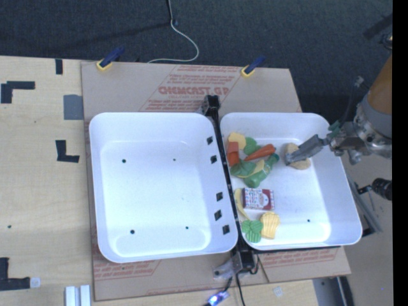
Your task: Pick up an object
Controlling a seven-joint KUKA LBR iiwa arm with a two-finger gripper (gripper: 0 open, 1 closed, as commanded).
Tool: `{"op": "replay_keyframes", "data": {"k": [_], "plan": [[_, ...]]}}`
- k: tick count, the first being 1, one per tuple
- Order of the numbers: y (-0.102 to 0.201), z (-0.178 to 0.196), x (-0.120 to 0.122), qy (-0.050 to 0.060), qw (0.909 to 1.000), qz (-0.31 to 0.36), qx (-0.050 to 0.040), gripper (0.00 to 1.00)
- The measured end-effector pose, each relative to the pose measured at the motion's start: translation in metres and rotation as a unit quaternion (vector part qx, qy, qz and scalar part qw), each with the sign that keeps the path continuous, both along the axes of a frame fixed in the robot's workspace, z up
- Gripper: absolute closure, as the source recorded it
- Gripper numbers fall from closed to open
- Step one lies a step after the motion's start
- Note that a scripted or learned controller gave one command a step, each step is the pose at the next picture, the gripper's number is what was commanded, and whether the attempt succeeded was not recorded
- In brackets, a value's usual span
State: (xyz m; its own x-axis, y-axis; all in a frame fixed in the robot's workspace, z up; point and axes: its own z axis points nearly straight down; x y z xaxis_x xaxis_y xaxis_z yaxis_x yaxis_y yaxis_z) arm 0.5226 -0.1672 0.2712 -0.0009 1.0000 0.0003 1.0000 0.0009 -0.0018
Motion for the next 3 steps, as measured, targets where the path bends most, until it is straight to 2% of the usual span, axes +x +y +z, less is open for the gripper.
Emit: {"op": "replay_keyframes", "data": {"k": [1, 2, 3], "plan": [[0.016, -0.179, -0.011, 0.009, 1.0000, 0.000, 0.0028, 0.00], [0.051, -0.186, 0.086, -0.003, 1.0000, 0.002, -0.0038, 0.00], [0.056, -0.186, 0.145, 0.001, 1.0000, 0.000, -0.0081, 0.00]]}}
